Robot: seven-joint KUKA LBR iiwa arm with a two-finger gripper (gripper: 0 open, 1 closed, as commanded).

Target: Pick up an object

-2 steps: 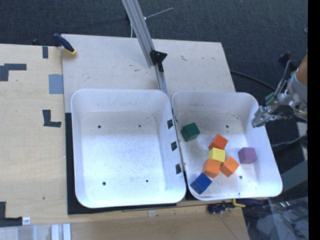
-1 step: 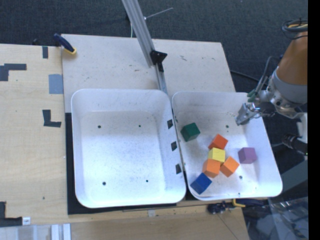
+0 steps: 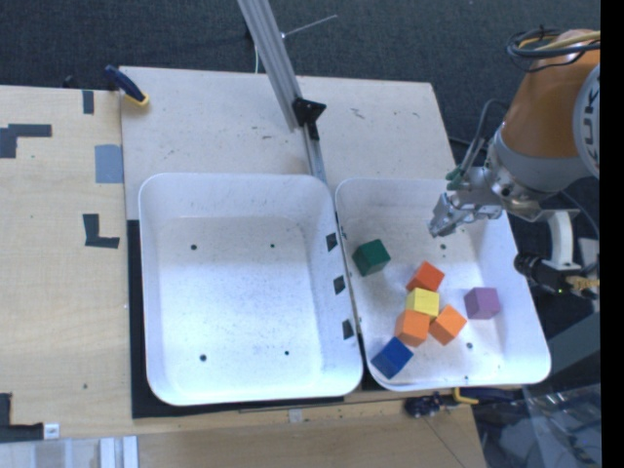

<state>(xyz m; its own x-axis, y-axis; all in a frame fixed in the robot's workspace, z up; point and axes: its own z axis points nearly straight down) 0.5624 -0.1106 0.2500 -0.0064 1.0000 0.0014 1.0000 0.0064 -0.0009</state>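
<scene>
Blue cube: small blue block (image 3: 392, 357) sitting lowest in the frame, in the right white bin (image 3: 507, 354), close to that bin's lower left corner.
Orange and yellow cluster: two orange blocks (image 3: 413, 327) (image 3: 448, 324) lying just above the blue one, a yellow block (image 3: 423, 302) sitting just above them, and a third orange block (image 3: 425, 278) resting just above the yellow; whether they are touching is hard to tell.
Purple cube: small purple block (image 3: 482, 302) lying apart, to the right of the cluster.
Green cube: dark green block (image 3: 371, 256) lying at centre frame, left of the cluster, near the wall between the bins.
Hand: grey two-finger hand (image 3: 444, 222) hanging over the upper part of the right bin, above and to the right of the green block, well apart from every block; nothing is showing between its tips, and I cannot tell how it is set.
Arm: grey arm with its orange band (image 3: 548, 115) reaching in from the upper right of the frame.
Left bin: shallow white bin (image 3: 156, 261) lying at centre left, speckled with dark marks.
Bench: pale wooden bench (image 3: 58, 291) carrying both bins, with grey tape patches at the left.
Rail: slanted metal rail (image 3: 273, 52) crossing the upper middle of the frame.
</scene>
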